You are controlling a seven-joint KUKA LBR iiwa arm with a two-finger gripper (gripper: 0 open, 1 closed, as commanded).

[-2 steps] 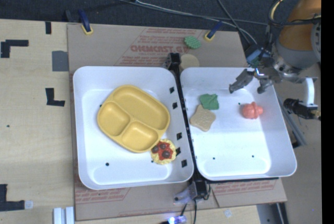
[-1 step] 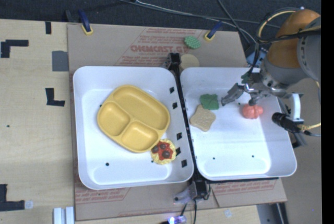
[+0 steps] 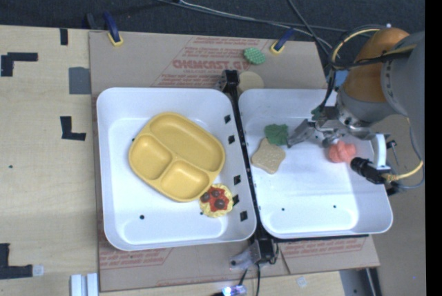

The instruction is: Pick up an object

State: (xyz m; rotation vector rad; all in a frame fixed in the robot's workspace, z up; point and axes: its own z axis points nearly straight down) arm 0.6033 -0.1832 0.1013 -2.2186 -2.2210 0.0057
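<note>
Lying beside pincer (image 3: 312, 134): pink toy (image 3: 340, 151).

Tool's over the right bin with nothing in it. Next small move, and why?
Probably a short shift toward the green piece, then down. The tool sits in the right bin with its tips just right of that piece, nothing between them. The tan piece lies below-left, and the pink piece is back near the wrist.
</note>
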